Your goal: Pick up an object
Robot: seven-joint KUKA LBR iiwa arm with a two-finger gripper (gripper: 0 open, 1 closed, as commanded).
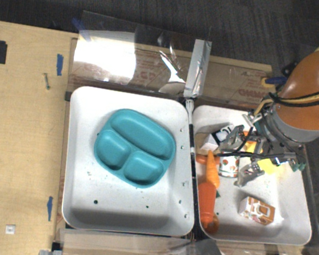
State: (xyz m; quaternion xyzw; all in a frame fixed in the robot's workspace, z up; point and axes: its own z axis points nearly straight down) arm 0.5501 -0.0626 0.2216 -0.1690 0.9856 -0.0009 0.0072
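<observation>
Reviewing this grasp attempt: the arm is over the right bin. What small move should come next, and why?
Probably a short straight descent. The gripper hangs over the right bin, among the clutter at its upper left, with nothing seen between its fingers. The orange carrot-like toy and the small white-orange box lie apart from it.

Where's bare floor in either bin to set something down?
Left bin: open floor in front of the teal divided plate and along its left wall. Right bin: crowded around the pincer; the orange carrot toy lines its left wall.
</observation>
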